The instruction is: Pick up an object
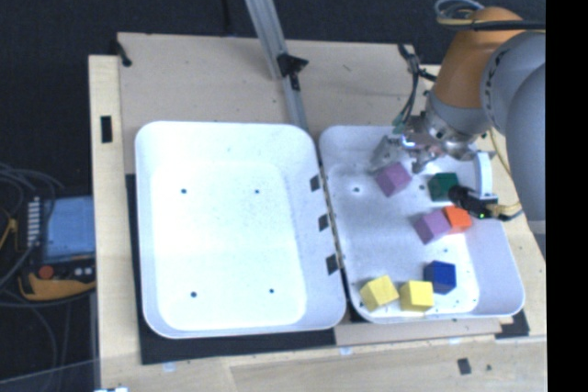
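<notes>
The gripper (407,153) is seen low over the far part of the right bin (367,225), with a purple block (393,179) lying just beside and below its tips; whether that block is touched or merely close cannot be made out, and whether the claw is apart or together cannot be told from this slanted view. No object is shown clamped, so the pick is judged as not yet secured. Several risks are suggested by the layout. The purple block sits tilted relative to the bin wall, so it may be nudged aside or squeezed on its corners and squirted out if the closing axis is not lined up with its faces. A green block (443,186) lies near on the arm's side, with an orange block (458,218) and a second purple block (430,226) a little further toward the viewer, so a misplaced descent could strike a neighbour instead of the target. The blue block (441,275) and two yellow blocks (378,293) rest well apart, near the front rim, and are unlikely to be disturbed. The left bin (165,197) is not involved.
</notes>
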Tool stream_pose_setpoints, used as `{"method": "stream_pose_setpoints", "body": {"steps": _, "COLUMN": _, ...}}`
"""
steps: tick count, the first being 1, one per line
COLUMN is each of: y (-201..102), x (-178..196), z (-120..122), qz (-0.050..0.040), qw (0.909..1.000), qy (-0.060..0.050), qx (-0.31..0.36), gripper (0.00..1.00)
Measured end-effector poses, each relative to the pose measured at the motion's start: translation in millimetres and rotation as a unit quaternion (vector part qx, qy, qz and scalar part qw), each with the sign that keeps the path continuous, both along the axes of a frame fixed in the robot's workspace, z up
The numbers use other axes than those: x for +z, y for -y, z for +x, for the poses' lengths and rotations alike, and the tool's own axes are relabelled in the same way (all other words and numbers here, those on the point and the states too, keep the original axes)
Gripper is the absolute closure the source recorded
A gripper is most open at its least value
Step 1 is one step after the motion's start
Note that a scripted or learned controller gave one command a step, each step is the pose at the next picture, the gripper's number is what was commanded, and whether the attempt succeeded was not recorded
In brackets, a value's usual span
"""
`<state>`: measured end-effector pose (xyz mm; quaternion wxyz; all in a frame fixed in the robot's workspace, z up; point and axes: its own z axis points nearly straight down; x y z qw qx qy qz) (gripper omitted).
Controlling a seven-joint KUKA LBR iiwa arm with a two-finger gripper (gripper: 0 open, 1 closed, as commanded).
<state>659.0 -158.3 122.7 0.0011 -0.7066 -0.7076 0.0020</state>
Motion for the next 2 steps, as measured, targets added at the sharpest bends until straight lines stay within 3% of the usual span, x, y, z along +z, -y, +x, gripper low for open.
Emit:
{"method": "stream_pose_setpoints", "body": {"steps": 1, "y": 1, "x": -27, "z": 0, "qz": -0.0003, "qw": 1.0000, "qy": 0.002, "qx": 0.000, "gripper": 0.00}}
{"method": "stream_pose_setpoints", "body": {"steps": 2, "y": 2, "x": -14, "z": 1, "qz": -0.0010, "qw": 1.0000, "qy": 0.004, "qx": 0.000, "gripper": 1.00}}
